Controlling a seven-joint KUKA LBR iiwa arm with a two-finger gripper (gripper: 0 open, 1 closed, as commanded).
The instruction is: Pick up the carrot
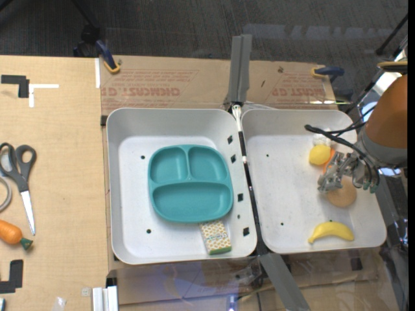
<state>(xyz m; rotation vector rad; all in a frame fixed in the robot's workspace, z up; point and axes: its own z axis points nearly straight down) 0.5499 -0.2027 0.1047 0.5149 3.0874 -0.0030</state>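
In the right bin (279, 238), the gripper (334, 179), whose opening cannot be told, is seen just in front of the carrot (332, 153), which is crowded by a lemon (318, 155) and crossed by black cables (327, 135), with a tan ball (343, 197) beneath and a banana (331, 232) farther forward.

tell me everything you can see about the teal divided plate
The teal divided plastic plate lies flat in the left shallow white bin, about mid-floor, turned slightly off square. It is a rounded rectangle with three compartments: two smaller ones at the far side, one wide one nearer. All three look bare. A small patterned green packet sits at its near right corner.
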